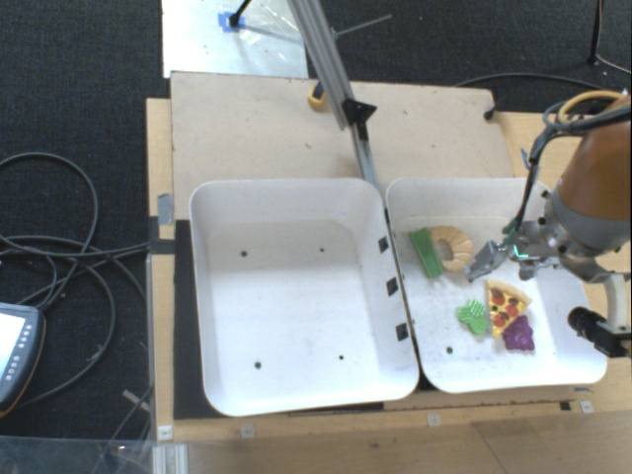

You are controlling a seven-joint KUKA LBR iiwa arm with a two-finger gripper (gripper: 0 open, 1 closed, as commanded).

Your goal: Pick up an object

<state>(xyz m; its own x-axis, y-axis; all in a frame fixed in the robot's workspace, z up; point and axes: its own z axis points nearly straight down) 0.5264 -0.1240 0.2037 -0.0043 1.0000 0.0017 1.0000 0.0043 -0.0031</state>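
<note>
Two shallow white bins sit side by side on a pale wooden bench, seen from the one camera above at a slant. The left bin shows only its bare white floor with a few dark dots. The right bin holds all the small objects, grouped toward its middle.

Objects in the right bin: a green bar lies along the near-left of a tan ring-shaped piece, the two touching. Nearer the camera, a toy pizza slice with red spots lies just beside a purple piece, which touches its lower edge. A green ridged piece rests just left of the pizza slice.

The arm enters from the right, its orange band above the grey wrist, with cables looping over it. The gripper hangs low over the right bin, between the tan ring and the pizza slice, its tip just beside the ring's right edge. Its fingers appear drawn close together, though the slant and small size make this uncertain; I cannot tell whether anything is caught between them, and every object appears to lie on the bin floor.

Around the bench: a slanted metal pole crosses above the bins, black cables trail over the dark carpet at left, and a handheld screen unit lies at the left edge.
</note>
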